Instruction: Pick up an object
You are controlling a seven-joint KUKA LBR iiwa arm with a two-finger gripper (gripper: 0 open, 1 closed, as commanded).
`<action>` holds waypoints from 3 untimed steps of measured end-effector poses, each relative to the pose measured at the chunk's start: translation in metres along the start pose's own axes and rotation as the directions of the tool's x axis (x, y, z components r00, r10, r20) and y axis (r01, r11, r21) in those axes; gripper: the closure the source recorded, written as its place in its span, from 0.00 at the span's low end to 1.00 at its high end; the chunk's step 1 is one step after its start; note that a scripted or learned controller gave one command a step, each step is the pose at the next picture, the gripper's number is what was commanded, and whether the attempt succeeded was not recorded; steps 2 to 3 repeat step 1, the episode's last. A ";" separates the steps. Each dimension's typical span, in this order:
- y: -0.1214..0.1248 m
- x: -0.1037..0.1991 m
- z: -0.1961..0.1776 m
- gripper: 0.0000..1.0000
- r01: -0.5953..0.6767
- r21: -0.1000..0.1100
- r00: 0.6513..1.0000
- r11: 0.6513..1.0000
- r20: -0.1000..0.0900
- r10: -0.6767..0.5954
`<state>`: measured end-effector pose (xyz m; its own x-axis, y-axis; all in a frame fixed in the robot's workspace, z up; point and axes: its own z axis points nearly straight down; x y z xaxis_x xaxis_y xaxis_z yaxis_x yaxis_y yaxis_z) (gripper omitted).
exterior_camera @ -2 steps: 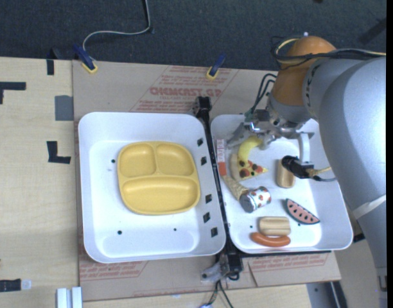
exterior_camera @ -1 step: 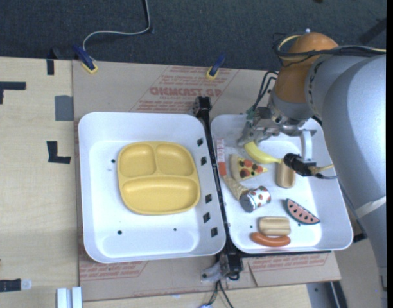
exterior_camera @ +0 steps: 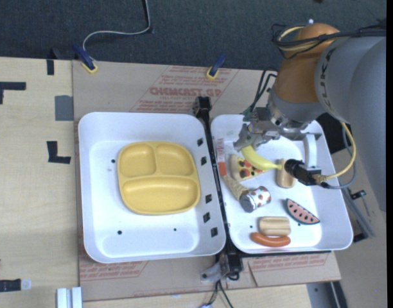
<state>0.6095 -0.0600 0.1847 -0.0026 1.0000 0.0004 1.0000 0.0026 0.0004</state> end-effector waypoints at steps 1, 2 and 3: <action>-0.060 0.030 -0.047 1.00 -0.001 0.002 1.000 1.000 0.000 0.001; -0.060 0.030 -0.047 1.00 -0.001 0.002 1.000 1.000 0.000 0.001; -0.060 0.030 -0.047 1.00 -0.001 0.002 1.000 1.000 0.000 0.001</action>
